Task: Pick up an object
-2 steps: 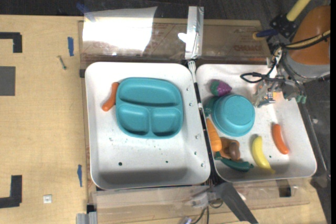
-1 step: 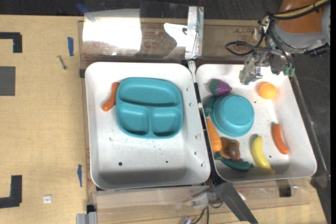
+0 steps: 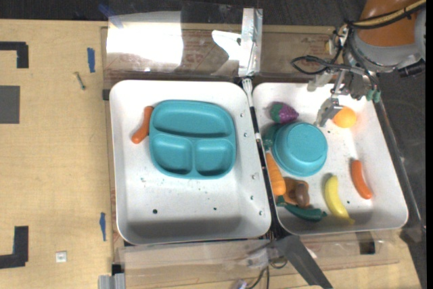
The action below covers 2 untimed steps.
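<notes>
My end effector (image 3: 336, 103) hangs low over the right bin (image 3: 389, 145), how far open I cannot tell, just beside a smooth round orange fruit (image 3: 345, 118) near the glossy teal bowl (image 3: 303, 148).

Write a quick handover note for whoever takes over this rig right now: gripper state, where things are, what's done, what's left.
Gripper: over the right bin's far end, beside the orange fruit; nothing visibly between its fingers.
Right bin: teal bowl, purple item, carrot, banana, red sausage, brown and green pieces near the front.
Left bin: teal divided plate, orange sausage.
Done: nothing lifted.
Left: grasp and pick up an object.
</notes>
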Available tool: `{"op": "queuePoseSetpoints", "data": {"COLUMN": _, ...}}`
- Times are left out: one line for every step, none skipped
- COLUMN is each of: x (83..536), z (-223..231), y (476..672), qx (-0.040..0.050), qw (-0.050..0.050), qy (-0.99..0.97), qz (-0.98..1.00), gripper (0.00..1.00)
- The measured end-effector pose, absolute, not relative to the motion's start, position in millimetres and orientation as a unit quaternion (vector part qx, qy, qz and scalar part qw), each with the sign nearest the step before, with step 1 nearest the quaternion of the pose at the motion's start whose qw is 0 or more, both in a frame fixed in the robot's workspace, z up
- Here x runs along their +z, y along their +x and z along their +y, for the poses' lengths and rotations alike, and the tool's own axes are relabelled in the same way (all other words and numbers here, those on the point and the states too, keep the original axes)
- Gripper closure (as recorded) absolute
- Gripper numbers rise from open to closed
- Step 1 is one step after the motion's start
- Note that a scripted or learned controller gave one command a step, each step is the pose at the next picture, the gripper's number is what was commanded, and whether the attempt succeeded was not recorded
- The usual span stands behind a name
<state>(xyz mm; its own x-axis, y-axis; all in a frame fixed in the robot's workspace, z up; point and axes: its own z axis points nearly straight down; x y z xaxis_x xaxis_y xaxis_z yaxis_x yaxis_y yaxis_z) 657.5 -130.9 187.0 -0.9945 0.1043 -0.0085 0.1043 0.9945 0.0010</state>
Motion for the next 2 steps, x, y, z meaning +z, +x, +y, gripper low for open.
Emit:
{"op": "queuePoseSetpoints", "data": {"x": 134.4, "z": -107.4, "y": 656.7, "qx": -0.0005, "qw": 0.018, "qy": 0.0, "qz": 1.0, "gripper": 0.0}}
{"op": "queuePoseSetpoints", "data": {"x": 125.8, "z": -109.4, "y": 636.8, "qx": -0.001, "qw": 0.016, "qy": -0.006, "qz": 1.0, "gripper": 0.0}}
